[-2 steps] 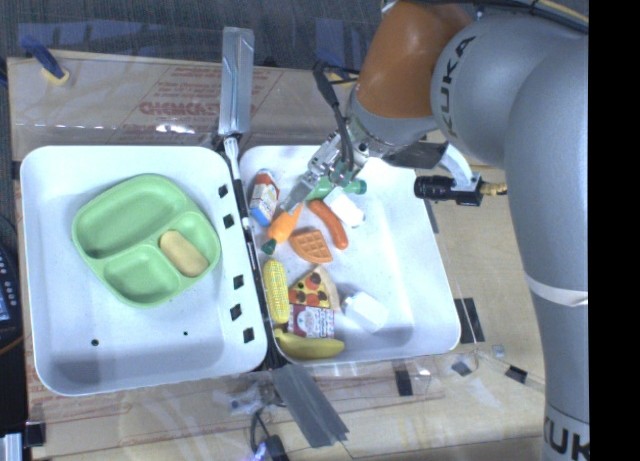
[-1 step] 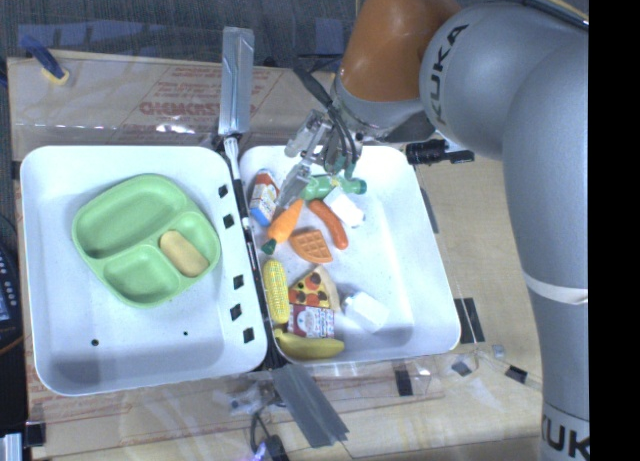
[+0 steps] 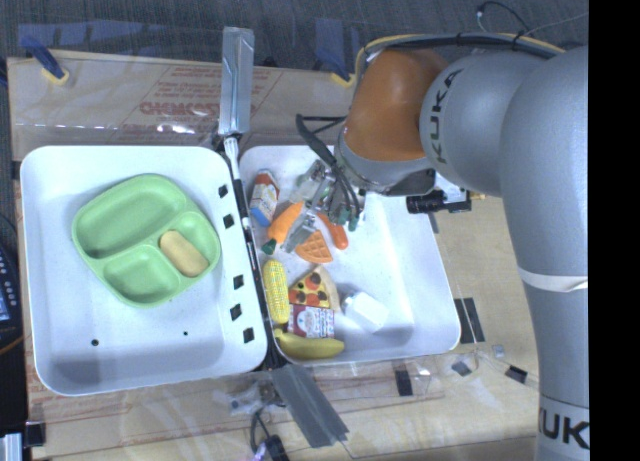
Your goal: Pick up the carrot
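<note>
A green divided plate sits in the left bin. In the right bin, the carrot lies just left of the gripper; whether its jaws are spread cannot be told.

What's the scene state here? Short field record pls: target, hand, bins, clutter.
target: carrot, lying in the right bin, near its left wall
hand: hand low over the right bin, just right of the carrot
grasp: cannot tell
left bin: green divided plate with a yellowish food item
clutter: corn cob, banana, pizza slice, waffle piece
</note>
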### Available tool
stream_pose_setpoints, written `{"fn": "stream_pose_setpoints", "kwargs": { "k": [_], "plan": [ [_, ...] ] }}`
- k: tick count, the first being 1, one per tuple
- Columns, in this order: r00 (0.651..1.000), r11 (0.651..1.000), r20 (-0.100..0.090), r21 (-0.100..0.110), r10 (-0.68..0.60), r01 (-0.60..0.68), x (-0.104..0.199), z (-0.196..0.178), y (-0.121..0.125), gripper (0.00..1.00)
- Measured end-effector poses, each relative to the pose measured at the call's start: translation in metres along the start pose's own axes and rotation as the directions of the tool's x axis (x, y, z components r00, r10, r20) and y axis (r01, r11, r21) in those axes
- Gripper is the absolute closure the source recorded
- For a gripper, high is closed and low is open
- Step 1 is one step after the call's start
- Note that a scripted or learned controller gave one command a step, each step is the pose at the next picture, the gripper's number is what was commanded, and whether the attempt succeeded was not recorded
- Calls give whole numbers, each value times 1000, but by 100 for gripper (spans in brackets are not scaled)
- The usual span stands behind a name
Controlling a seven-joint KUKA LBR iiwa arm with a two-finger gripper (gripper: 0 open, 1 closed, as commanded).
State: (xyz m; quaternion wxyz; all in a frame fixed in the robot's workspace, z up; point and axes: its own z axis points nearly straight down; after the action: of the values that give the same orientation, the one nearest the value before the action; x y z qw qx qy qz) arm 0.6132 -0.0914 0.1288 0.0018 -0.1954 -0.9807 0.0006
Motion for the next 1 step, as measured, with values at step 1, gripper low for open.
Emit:
{"fn": "stream_pose_setpoints", "kwargs": {
  "k": [1],
  "plan": [
    [981, 981, 19, -9, 193, -193, -3, 29, -10, 0]
  ]
}}
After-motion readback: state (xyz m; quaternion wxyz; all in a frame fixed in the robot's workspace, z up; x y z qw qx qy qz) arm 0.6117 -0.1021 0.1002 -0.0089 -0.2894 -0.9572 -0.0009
